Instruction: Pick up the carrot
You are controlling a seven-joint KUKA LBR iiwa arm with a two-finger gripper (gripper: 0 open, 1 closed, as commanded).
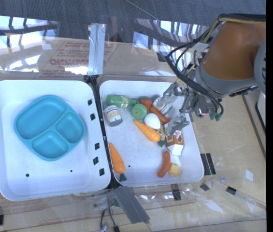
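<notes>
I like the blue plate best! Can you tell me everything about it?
The blue plate is a light-blue tray with rounded corners and three sunken sections. It looks like smooth plastic. It lies flat, turned at a slant, on the floor of the left bin, toward the bin's far left side. Nothing lies on it.

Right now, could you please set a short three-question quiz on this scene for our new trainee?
1. True or false: the blue three-compartment plastic tray lies in the left white bin.
2. How many orange carrots lie in the right white bin? A) one B) two C) four
3. Fill in: the white egg touches the green round ____.

Key: 1 true. 2 B: one carrot mid-bin, one by the left wall. 3 fruit.
</notes>
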